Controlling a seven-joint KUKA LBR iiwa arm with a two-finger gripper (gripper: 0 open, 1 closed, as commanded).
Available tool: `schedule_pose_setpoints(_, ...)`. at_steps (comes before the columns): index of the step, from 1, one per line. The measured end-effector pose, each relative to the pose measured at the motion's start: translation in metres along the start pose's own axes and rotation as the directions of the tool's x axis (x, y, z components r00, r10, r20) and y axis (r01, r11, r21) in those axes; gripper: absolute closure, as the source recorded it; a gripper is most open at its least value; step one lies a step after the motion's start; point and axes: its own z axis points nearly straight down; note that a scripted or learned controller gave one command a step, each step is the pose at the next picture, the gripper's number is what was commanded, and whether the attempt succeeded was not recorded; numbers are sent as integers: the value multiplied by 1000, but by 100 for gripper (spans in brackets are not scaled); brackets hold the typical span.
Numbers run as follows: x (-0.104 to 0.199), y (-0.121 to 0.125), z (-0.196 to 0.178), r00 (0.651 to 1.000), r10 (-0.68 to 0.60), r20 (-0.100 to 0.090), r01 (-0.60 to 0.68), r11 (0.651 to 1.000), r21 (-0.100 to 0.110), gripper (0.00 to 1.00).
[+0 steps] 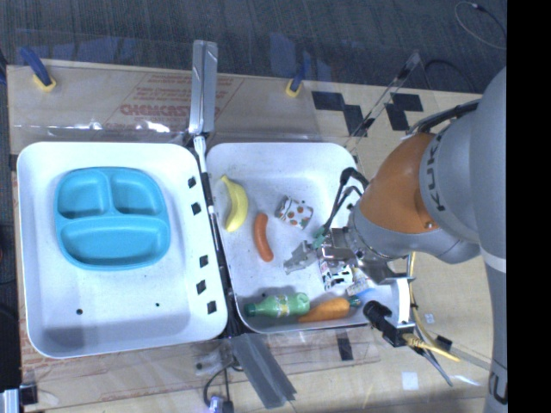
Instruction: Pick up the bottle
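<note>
Bottle lay at near edge of right bin, touching carrot. Hand hovered just beyond it, grip state unclear. Risk: hand snagging carrot, or bottle rolling away.

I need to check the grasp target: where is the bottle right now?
The green bottle lies on its side along the near edge of the right bin, just left of the carrot, below the sausage.
</note>
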Motion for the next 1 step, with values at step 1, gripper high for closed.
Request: schedule_pose_setpoints(1,-11,3,54,995,102,-11,-102,995,2,0)
